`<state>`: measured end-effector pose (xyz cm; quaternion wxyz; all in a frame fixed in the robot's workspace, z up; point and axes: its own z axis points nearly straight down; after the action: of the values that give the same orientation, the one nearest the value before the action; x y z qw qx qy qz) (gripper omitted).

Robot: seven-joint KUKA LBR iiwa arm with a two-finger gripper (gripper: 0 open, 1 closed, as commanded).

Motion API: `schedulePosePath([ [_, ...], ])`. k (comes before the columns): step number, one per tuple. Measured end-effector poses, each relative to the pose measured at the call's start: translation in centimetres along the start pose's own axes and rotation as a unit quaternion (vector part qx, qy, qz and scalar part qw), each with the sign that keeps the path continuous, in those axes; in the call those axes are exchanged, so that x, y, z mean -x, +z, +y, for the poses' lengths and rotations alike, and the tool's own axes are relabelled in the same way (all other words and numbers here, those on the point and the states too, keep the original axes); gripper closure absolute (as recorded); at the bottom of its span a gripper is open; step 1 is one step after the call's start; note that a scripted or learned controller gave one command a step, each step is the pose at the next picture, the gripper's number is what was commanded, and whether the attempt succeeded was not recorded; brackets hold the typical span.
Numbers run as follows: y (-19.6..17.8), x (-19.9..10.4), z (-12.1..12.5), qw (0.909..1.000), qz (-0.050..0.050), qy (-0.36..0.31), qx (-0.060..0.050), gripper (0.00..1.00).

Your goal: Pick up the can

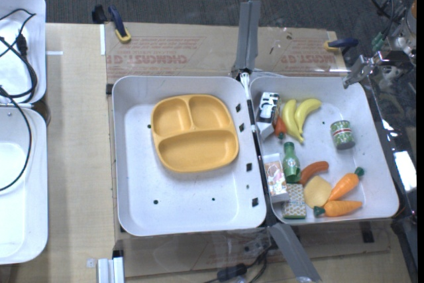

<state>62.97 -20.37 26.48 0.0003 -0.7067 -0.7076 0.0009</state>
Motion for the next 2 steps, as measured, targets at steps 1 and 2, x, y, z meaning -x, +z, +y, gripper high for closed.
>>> schedulePosePath([
  [1,17.0,0.8,-1.6,0.9998,0.007,0.016,-0.003,0.0],
  [2,15.9,1.2,-1.5,0.9999,0.002,0.016,0.0,1.0],
])
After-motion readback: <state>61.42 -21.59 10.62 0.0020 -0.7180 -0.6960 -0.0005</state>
